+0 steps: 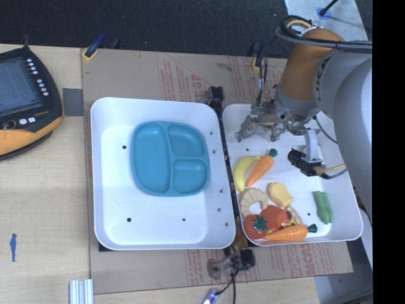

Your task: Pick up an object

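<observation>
Plastic toy food crowds right bin [345, 189] — carrot [261, 168] and banana [242, 171] near centre, more at 6 o'clock. Gripper [262, 128] hovers at 12 o'clock, fingers spread, nothing between. Carrot likely light, stiff, slick — best pinched across thick middle.

We count two white bins side by side, the left bin [107, 170] and the right bin [342, 189]. In the left one we see one blue divided plate [169, 158]. In the right we count two carrots [261, 168] [286, 234], one banana [242, 171], one green piece [323, 206], one red piece [273, 216] and two pale yellow pieces [280, 194] [255, 201].
</observation>
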You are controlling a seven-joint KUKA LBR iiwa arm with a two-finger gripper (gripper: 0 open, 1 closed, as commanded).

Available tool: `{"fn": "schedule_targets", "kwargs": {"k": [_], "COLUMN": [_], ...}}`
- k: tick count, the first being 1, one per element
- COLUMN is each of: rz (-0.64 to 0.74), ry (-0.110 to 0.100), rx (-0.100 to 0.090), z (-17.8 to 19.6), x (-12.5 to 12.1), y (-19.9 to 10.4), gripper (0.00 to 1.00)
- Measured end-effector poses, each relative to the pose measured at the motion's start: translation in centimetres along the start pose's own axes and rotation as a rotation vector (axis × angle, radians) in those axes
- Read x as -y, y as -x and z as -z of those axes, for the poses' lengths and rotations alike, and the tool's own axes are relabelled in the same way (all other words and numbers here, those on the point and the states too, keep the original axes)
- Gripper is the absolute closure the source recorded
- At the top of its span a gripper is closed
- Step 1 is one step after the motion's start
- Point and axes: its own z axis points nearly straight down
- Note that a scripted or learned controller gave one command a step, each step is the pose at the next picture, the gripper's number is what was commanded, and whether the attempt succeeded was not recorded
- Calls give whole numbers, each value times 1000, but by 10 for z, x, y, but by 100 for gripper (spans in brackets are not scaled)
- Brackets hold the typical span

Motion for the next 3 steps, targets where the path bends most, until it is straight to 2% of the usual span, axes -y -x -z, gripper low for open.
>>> {"fn": "schedule_targets", "kwargs": {"k": [3], "rz": [1], "ry": [-1], "rx": [0], "z": [0], "x": [0], "y": [-1], "gripper": [0]}}
